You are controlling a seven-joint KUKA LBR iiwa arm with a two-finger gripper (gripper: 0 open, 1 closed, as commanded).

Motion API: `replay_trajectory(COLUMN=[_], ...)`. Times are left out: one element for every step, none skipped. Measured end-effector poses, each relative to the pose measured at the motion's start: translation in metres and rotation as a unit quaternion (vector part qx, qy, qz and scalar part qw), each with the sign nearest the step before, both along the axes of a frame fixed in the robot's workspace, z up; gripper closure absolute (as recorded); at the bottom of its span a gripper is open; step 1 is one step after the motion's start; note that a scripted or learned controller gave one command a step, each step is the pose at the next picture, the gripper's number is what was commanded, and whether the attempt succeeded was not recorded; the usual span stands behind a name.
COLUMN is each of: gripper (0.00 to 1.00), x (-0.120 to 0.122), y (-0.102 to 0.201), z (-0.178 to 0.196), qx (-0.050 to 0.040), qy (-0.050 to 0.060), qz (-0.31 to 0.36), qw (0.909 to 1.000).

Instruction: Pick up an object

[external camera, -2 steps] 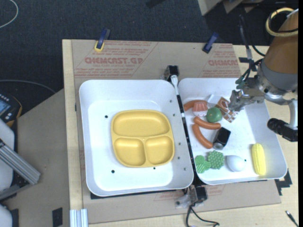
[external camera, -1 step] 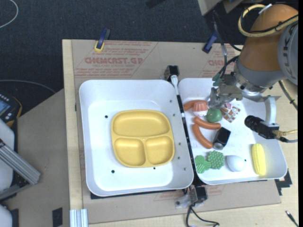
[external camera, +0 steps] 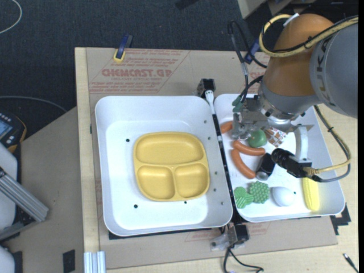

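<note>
My gripper (external camera: 248, 128) reaches down into the right bin (external camera: 330, 201), over its left half. Its tip sits among an orange sausage (external camera: 248, 148), a second orange sausage (external camera: 243, 165) and a green round fruit (external camera: 257, 137). The wrist body hides the fingertips. Lower in the same bin lie a green broccoli piece (external camera: 260, 191), a green leaf-shaped toy (external camera: 243, 197), a white egg (external camera: 282, 195), a yellow corn cob (external camera: 310, 193) and a small dark can (external camera: 265, 165).
The left bin (external camera: 114, 209) holds a yellow divided plate (external camera: 170, 165). The arm's orange band and grey links (external camera: 307, 56) cover the upper right bin. Cables run along the right bin's rim. A black clamp (external camera: 205, 86) sits between the bins at the back.
</note>
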State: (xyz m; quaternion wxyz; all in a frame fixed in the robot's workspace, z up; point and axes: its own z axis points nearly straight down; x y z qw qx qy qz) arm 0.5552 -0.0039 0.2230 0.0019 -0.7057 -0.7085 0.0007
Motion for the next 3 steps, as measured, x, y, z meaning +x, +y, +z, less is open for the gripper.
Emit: replay_trajectory(gripper=[1.00, 1.00, 1.00], x=[0.0022, -0.0008, 0.0034], y=[0.0229, 0.0322, 0.0314], z=[0.0090, 0.0065, 0.0102], qx=[-0.0006, -0.0007, -0.0009], qy=[-0.003, -0.001, -0.003], qz=[-0.001, -0.001, -0.001], qw=[1.0000, 1.0000, 1.0000])
